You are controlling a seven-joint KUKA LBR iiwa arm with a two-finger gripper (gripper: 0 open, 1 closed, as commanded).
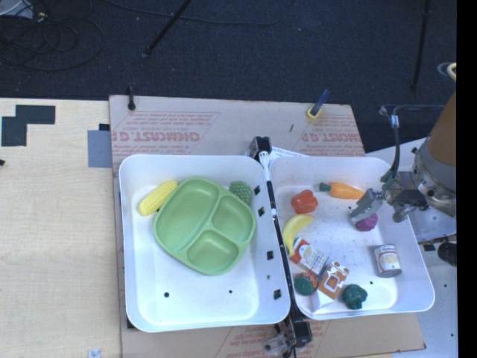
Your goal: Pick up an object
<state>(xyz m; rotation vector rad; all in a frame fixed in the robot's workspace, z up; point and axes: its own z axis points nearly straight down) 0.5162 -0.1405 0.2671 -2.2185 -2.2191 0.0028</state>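
Hand (370,205) low in right bin (417,293), fingers spread and holding nothing, purple object (366,222) directly beneath, carrot (344,191) just beside

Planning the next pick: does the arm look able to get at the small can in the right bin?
Probably yes. The can stands apart from the other items, open from above, and the end effector hovers nearby over the same bin.
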